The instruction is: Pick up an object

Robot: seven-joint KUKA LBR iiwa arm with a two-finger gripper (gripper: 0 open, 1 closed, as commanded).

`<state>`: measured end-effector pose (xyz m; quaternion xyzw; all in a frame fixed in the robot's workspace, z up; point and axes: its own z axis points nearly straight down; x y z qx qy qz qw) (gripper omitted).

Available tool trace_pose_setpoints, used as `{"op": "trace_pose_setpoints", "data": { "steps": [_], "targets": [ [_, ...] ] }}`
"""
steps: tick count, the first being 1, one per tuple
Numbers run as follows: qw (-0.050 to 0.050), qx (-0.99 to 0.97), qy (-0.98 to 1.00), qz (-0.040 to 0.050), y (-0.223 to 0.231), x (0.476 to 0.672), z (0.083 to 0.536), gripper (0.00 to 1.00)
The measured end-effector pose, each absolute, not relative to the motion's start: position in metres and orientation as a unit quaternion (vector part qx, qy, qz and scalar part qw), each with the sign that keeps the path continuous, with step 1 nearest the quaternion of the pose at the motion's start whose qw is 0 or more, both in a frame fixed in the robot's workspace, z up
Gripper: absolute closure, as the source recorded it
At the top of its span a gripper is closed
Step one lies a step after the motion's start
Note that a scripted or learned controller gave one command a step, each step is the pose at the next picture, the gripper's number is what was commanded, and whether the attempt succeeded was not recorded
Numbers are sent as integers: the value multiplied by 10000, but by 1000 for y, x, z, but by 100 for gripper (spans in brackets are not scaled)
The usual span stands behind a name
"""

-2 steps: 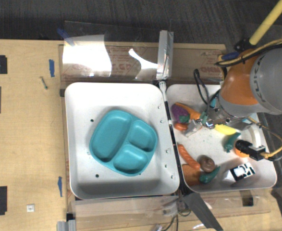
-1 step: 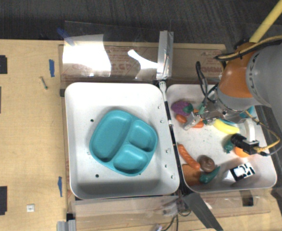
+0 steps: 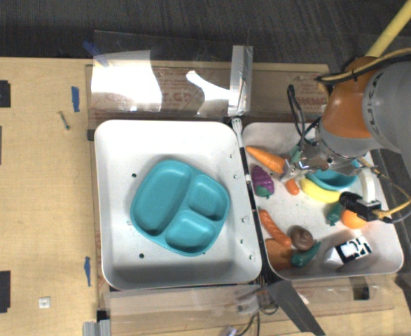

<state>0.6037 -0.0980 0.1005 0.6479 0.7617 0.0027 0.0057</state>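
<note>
The right bin (image 3: pixel 387 257) holds several toy foods. An orange carrot (image 3: pixel 267 159) lies at its upper left, with a purple eggplant (image 3: pixel 262 181) just below it. A yellow banana (image 3: pixel 319 190) and a teal bowl (image 3: pixel 333 180) sit under the arm's wrist. My gripper (image 3: pixel 300 166) reaches down into the bin's upper middle, between the carrot's right end and the banana, with a small orange piece (image 3: pixel 292 186) right below it. The wrist hides what lies directly beneath it.
The left bin (image 3: pixel 114 145) holds a teal divided plate (image 3: pixel 180 206). Lower in the right bin lie a second carrot (image 3: pixel 272 228), a brown mushroom (image 3: pixel 302 238), a green piece (image 3: pixel 304 258), an orange fruit (image 3: pixel 353 220) and a black-and-white cube (image 3: pixel 352 249). Cables hang beside the wrist.
</note>
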Motion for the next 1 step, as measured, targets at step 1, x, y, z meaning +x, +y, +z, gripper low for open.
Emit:
{"op": "trace_pose_setpoints", "data": {
  "steps": [1],
  "targets": [
    [41, 6532, 7572, 22, -62, 669, 215, 100]
  ]
}}
